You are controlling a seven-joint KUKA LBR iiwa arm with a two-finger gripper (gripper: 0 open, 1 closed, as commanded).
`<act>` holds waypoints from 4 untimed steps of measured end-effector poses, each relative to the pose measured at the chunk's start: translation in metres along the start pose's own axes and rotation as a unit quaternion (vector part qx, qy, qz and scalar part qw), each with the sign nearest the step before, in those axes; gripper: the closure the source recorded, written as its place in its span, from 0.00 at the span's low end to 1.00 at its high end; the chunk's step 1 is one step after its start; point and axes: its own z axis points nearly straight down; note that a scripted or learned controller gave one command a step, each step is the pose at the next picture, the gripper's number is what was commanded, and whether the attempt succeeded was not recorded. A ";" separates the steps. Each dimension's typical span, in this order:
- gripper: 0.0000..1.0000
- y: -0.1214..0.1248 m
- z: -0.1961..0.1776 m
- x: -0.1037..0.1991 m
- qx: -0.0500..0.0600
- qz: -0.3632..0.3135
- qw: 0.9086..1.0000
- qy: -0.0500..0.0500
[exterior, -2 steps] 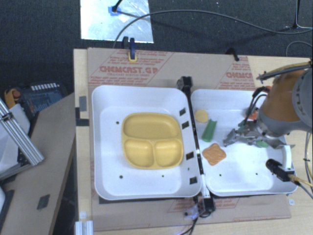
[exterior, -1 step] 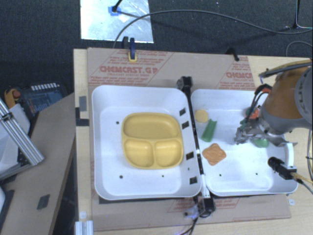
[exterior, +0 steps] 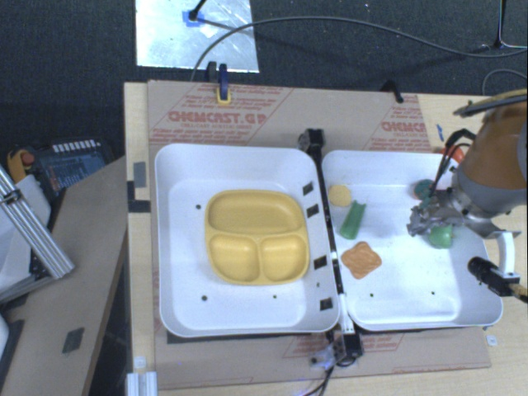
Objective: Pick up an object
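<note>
Over the right bin, my gripper hangs low at the far right side, touching a green piece; whether it grips it I cannot tell. Nearer the divider lie a green stick, a yellow disc and an orange cookie. A yellow tray sits in the left bin.
</note>
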 end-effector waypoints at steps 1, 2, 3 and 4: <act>1.00 -0.002 -0.060 -0.009 -0.001 -0.001 1.000 -0.001; 1.00 0.000 -0.105 -0.009 -0.001 -0.002 1.000 0.000; 1.00 0.021 -0.112 0.039 0.001 -0.005 1.000 0.001; 1.00 0.037 -0.116 0.094 0.001 -0.006 1.000 0.002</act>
